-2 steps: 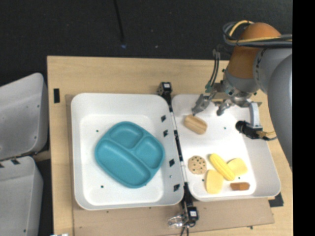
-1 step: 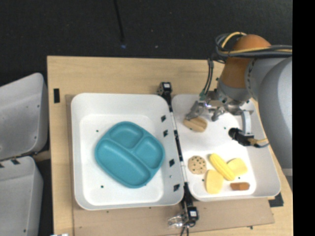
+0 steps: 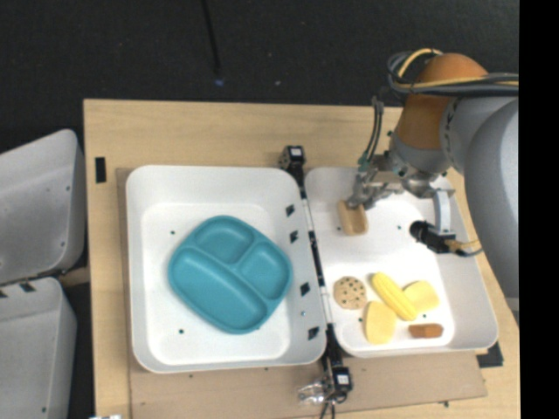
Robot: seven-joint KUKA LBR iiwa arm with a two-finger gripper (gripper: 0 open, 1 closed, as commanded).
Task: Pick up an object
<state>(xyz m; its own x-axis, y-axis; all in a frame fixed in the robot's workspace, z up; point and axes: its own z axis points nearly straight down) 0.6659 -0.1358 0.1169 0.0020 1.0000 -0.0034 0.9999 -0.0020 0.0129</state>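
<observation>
Hanging over the far part of the right bin (image 3: 463,321), the hand (image 3: 360,197) sits directly above a small tan block (image 3: 353,220), which looks like a piece of bread or wood, though the view is too coarse to be sure. The block lies in the bin's far-left part, near the divider between the two bins, and its long axis runs roughly from the far side toward the near side. Its top end meets the hand's lower tip, so the two appear to touch, or nearly so. Whether the hand is spread or pressed together I cannot tell; the metal parts blur into one shape, and nothing shows the block held. Judging from this, any grasp turns on a short straight descent onto the block, not a sideways reach. Nearer than the block in the same bin lie a cookie (image 3: 349,292), a yellow corn cob (image 3: 393,296) and other yellow pieces, well apart from the hand. Left of the block, across the divider, a blue sectioned plate (image 3: 229,273) rests in the left bin (image 3: 144,339).
</observation>
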